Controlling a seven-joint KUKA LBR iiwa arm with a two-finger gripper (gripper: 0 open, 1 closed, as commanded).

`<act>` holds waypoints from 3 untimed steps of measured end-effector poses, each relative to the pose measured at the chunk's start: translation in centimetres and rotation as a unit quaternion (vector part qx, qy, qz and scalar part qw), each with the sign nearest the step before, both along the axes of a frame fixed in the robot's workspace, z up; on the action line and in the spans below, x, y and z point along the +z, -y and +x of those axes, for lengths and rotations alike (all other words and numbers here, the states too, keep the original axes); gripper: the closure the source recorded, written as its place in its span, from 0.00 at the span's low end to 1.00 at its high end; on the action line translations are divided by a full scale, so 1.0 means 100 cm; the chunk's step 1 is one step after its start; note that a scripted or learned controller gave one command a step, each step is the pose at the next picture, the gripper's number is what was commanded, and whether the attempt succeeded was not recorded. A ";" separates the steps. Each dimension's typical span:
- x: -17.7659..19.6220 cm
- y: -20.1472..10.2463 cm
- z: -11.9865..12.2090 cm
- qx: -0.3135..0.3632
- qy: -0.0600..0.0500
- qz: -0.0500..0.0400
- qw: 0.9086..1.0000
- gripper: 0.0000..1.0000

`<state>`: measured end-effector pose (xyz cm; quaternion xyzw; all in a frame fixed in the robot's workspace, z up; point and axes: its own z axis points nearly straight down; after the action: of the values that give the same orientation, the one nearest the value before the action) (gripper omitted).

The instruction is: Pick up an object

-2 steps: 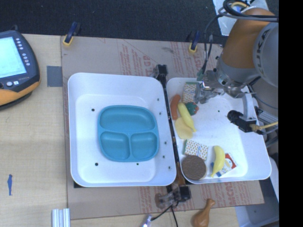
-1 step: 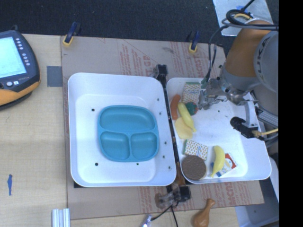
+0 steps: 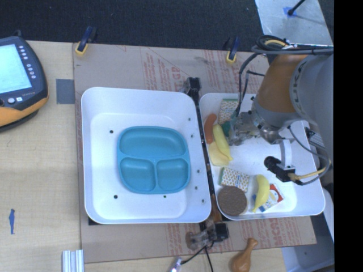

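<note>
Honestly, I cannot tell how my jaws stand; crowded beside the yellow banana (image 3: pixel 220 144), they could slip or snag neighbours.

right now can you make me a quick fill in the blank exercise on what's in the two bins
1. The blue divided plate lies in the ______ bin of the camera view.
2. That plate has ______ compartments.
3. The brown round cookie sits near the right bin's ______ left corner in the view.
4. The arm reaches over the ______ bin.

Missing words: left; three; lower; right
</note>
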<state>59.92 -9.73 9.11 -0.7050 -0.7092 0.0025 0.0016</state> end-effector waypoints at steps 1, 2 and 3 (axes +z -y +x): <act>-0.006 0.001 0.044 -0.003 -0.031 0.007 0.999 0.00; 0.102 -0.074 0.057 -0.001 0.002 0.001 1.000 0.00; 0.101 -0.048 0.035 -0.002 0.001 0.001 1.000 0.00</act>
<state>63.41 -4.96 19.16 -0.7063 -0.7079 0.0016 0.0018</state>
